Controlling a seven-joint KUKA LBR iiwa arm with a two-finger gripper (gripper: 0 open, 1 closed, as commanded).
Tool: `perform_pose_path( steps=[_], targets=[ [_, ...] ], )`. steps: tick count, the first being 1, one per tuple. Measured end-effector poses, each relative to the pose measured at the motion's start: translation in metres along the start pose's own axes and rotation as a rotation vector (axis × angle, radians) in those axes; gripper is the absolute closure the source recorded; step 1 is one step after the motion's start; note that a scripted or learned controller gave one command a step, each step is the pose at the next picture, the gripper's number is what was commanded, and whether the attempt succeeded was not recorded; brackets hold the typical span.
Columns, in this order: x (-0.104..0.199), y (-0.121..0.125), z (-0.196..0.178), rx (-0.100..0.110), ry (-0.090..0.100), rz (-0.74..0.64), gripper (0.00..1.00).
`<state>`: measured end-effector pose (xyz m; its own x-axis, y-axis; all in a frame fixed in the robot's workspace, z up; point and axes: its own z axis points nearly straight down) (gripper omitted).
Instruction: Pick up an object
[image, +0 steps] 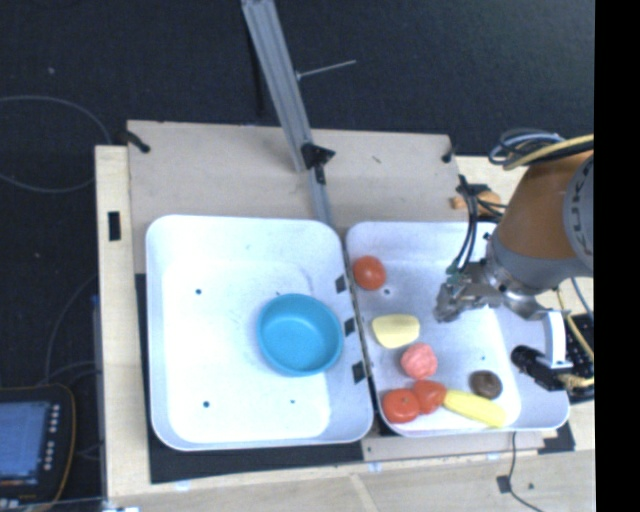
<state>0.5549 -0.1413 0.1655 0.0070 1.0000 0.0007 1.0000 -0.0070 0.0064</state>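
Note:
My gripper hangs over the right bin, near its middle right. A pale yellow block lies to its lower left. Below that sits a pink ball. A red tomato-like ball rests near the bin's upper left. Along the front wall lie two red pieces, a yellow banana shape and a small brown ball. Nothing shows between the fingers.
The left bin holds a blue bowl. A grey metal pole slants down to the gap between the bins. The arm's grey and orange body covers the right bin's upper right corner.

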Motion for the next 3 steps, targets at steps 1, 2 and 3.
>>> perform_pose_path(
  steps=[1,2,3],
  targets=[
    [-0.001,0.003,-0.043,-0.001,0.0,-0.01,1.0],
    [0.049,-0.004,-0.04,0.007,0.002,-0.015,1.0],
    [0.1,-0.009,-0.038,0.01,0.002,-0.015,1.0]
  ],
)
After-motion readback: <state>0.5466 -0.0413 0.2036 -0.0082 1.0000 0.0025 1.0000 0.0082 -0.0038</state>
